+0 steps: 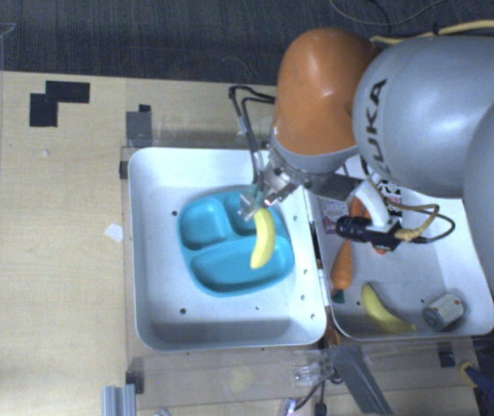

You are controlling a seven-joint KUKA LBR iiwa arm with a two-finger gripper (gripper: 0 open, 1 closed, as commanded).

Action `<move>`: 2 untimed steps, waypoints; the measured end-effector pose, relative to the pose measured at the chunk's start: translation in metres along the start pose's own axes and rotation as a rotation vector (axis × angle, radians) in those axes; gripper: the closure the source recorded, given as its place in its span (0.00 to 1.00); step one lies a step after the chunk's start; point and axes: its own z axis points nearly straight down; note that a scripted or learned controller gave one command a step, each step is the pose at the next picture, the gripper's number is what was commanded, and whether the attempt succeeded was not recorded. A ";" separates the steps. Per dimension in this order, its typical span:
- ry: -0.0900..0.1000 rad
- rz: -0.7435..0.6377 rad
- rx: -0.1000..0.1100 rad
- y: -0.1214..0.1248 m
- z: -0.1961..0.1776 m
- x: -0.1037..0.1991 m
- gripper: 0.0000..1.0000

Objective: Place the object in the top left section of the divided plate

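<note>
Banana (263,240) hangs directly below gripper (256,206), top end clamped between fingers, over blue divided plate (221,267). Likely light, rigid, smooth plastic; end grip permits swing.

Two bins side by side, the divided plate in the left one

The blue plastic divided plate (221,250) lies in the left white shallow bin (156,258), right of its middle. A yellow banana (263,239) rests on the plate's right part, with the two-finger gripper (254,204) at its upper end. In the right white shallow bin (468,258) an orange carrot (342,265) lies by the left wall, a second yellow banana (381,310) in front of it, and a small grey round object (442,310) further right.
</note>
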 end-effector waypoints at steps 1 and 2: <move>-0.002 -0.135 -0.002 0.071 -0.064 0.028 1.00; -0.004 -0.061 -0.003 0.058 -0.111 -0.071 1.00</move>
